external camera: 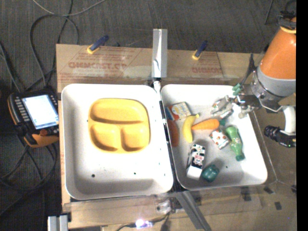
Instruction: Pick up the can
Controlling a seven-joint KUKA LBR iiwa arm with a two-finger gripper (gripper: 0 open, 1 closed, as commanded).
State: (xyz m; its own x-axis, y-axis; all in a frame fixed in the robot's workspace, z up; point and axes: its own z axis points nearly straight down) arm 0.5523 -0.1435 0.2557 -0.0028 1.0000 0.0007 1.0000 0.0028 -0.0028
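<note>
The gripper [225, 106] hangs over the far right part of the right bin [257, 174], just above the tip of the carrot [206, 124]. Whether the gripper is spread or pressed together cannot be told from this view; nothing can be seen pinched in it.

The can [210, 173] – a small dark teal cylinder – sits near the front wall of the same bin, just beside the black-and-white carton [196, 160]. The two appear close to touching, though the gap cannot be resolved.

Governing relation: the can lies well apart from the gripper, toward the near edge of the bin and slightly to the view's left. The carrot, the white spotted block [219, 138] and the green bottle [234, 141] lie between the two.

The can's long axis cannot be read with confidence – it may be upright or tilted.

Judgement: the pick has not begun. The coming move probably calls for travel across the bin above the clutter, then a descent clear of the carton.
</note>
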